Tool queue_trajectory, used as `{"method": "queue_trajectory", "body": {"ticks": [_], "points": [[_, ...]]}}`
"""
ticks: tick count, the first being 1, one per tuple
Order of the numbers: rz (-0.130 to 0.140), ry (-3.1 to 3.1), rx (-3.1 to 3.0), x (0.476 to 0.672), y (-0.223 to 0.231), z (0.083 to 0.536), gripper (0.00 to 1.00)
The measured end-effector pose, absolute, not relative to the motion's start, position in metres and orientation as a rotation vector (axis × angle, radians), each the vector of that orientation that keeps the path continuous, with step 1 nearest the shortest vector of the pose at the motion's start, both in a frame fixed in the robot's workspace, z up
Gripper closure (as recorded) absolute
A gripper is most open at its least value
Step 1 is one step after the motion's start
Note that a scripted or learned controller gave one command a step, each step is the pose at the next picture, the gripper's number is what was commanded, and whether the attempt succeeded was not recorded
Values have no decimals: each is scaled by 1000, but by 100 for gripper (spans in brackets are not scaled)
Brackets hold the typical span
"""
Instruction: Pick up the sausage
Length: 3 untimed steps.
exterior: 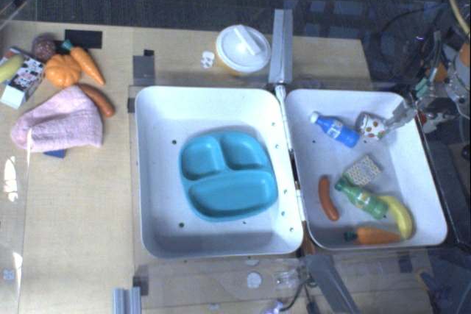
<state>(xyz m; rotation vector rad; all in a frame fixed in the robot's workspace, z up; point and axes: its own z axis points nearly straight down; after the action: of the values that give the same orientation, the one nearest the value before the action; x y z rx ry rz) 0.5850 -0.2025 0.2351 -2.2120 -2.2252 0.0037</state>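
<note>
one sausage (328,198) in the right bin (427,158), left side, toward the near edge.
its long axis runs near-to-far; the gripper (412,105) sits well off at the far right rim; whether it's wide or narrow, i cannot tell.

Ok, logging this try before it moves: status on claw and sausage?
Claw over right bin's far corner, beside the spotted cup. Sausage flat in right bin, untouched. Green bottle lies close beside it.
</note>
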Motion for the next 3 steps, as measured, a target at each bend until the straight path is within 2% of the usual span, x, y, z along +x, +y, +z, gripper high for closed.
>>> {"method": "queue_trajectory", "body": {"ticks": [1, 2, 3], "points": [[2, -2623, -1721, 590, -102, 111, 0], [-16, -2557, -1855, 514, -99, 90, 0], [-16, -2559, -1855, 516, -99, 99, 100]]}}
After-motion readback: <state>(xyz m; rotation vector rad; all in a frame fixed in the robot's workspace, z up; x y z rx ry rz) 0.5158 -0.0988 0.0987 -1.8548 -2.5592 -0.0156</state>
